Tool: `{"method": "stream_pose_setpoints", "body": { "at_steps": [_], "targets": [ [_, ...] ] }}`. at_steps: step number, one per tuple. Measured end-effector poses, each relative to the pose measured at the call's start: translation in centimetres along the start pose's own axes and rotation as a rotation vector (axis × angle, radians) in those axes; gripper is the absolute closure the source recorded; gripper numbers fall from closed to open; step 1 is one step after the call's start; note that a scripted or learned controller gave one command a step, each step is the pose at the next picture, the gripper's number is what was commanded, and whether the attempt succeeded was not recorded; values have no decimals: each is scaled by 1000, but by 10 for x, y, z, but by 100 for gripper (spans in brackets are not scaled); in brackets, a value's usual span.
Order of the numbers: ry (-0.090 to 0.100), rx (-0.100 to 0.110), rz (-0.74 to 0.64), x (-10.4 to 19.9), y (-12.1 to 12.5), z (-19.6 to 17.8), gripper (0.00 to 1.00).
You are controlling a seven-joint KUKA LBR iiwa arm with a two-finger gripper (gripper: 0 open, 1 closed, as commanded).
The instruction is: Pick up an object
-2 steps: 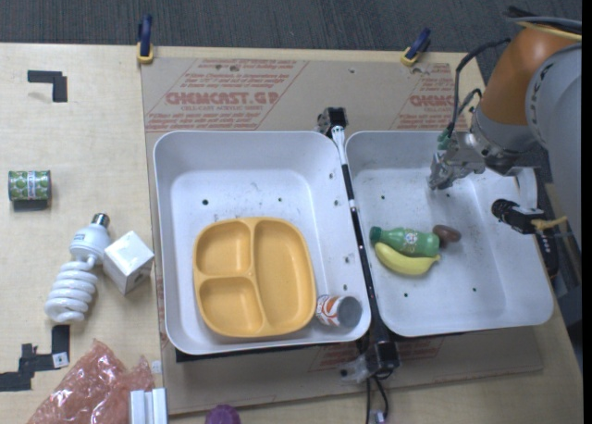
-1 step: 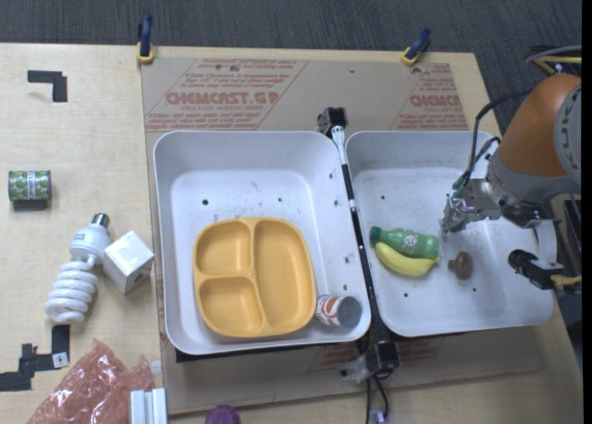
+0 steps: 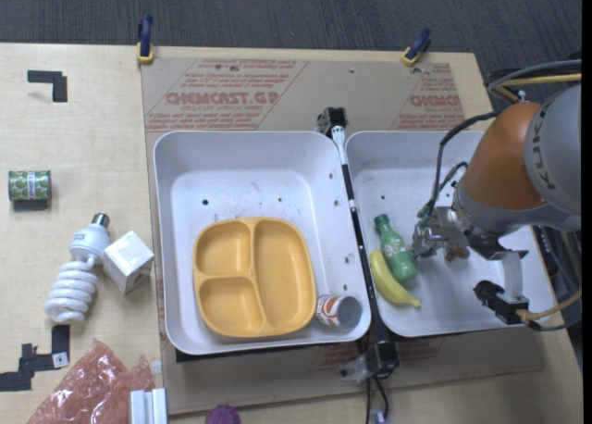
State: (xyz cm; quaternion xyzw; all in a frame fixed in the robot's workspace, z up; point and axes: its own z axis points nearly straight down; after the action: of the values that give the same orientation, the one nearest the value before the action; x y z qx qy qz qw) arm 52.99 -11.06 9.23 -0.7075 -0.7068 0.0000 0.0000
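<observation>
In the right bin (image 3: 388, 158) a green bottle (image 3: 394, 248) lies next to a yellow banana (image 3: 391, 280) near the bin's left wall. My gripper (image 3: 431, 237) hangs low over the right bin, just to the right of the green bottle's body. The grey arm with its orange band (image 3: 504, 168) covers the gripper from above. I see nothing clearly held between the fingers.
A yellow divided plate (image 3: 252, 276) lies in the left bin (image 3: 185, 172), with a small cup (image 3: 338, 310) at that bin's front right corner. On the bench to the left lie a spiral light bulb (image 3: 76, 269), a white cube (image 3: 129, 260) and a small green can (image 3: 30, 187).
</observation>
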Motion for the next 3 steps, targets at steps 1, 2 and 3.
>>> {"method": "stream_pose_setpoints", "body": {
  "at_steps": [1,2,3],
  "targets": [
    [-1,-1,-4,-29,88,0,0],
    [0,0,1,-11,31,0,0],
    [-1,-1,-4,7,125,-1,0]
  ]
}}
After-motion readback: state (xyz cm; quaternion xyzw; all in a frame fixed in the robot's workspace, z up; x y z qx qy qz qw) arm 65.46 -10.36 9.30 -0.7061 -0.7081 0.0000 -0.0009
